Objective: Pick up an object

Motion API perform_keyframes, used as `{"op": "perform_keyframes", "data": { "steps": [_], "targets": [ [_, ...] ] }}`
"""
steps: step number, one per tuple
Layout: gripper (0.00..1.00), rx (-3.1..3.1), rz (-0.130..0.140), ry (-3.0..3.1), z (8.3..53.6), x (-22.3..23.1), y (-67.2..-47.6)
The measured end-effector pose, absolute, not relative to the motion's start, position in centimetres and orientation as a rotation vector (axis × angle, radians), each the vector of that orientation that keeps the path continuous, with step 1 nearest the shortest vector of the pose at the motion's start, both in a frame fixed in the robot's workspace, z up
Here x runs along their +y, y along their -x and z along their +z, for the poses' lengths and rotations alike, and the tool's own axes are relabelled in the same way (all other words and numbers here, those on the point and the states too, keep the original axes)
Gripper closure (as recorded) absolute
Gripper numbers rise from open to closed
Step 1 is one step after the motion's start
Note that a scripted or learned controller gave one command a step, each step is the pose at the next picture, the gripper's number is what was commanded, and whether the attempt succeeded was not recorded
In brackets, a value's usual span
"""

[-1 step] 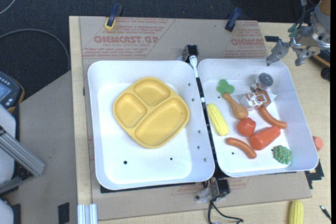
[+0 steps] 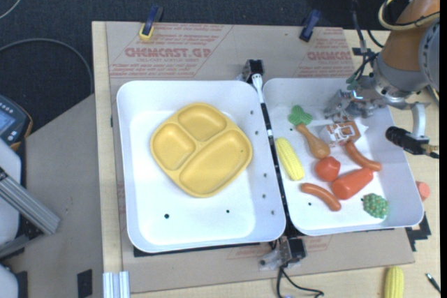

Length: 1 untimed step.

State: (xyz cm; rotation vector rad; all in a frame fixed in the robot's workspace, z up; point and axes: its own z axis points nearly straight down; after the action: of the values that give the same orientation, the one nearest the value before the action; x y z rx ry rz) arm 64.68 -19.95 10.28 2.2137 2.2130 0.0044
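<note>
The right bin (image 2: pixel 397 174) holds several toy foods: a yellow corn cob (image 2: pixel 288 158), a brown carrot with a green top (image 2: pixel 312 138), a red tomato (image 2: pixel 327 168), a red pepper (image 2: pixel 353 182), two orange sausages (image 2: pixel 321 195) (image 2: pixel 362 157) and a green bunch (image 2: pixel 375 205). A small white and orange piece (image 2: pixel 341 130) lies near the bin's far middle. My gripper (image 2: pixel 342 110) hangs over the far part of this bin, just above that small piece and right of the carrot's green top. Nothing is visibly held in it.
The left bin (image 2: pixel 140 206) bears a yellow divided plate (image 2: pixel 201 148). A second corn cob (image 2: pixel 393 282) lies on the bench at the front right, outside the bins. Blue clamps (image 2: pixel 150 22) (image 2: pixel 310 24) sit on the bench's far edge. The arm's orange band (image 2: pixel 412 31) is at the right.
</note>
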Motion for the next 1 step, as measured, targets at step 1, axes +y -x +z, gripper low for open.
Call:
{"op": "perform_keyframes", "data": {
  "steps": [1],
  "targets": [
    [0.0,2.218,0.003,-2.216,8.91,-18.24,-63.93]
  ]
}}
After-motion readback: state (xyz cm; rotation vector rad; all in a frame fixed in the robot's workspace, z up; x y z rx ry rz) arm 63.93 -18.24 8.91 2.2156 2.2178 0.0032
